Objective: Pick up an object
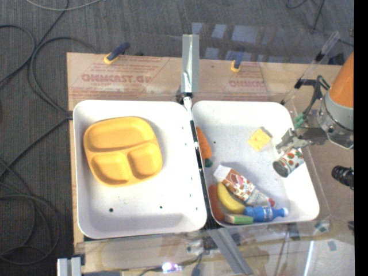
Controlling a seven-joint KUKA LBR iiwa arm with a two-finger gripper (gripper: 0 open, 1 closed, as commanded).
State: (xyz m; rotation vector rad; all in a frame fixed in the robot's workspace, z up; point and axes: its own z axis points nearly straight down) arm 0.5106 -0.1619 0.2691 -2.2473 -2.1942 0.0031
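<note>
While claw (289, 147) grips patterned can (288, 161), can hangs tilted, long axis near-vertical, top upper-right.

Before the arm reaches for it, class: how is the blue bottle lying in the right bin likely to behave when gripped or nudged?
The blue bottle lies on its side, so a nudge would probably roll it. Its rounded, smooth-looking body may slip in the claw. It rests against the banana, which may shift with it.

1. Two white bins (138, 226); the right one faintly speckled.
2. Orange-yellow divided tray (122, 149).
3. Pale yellow square block (259, 138).
4. White cup (288, 161) with red and green strawberry print.
5. Yellow banana (228, 201).
6. Blue bottle (265, 213).
7. Orange carrot (203, 144).
8. Red-and-white patterned pouch (241, 186).
</note>
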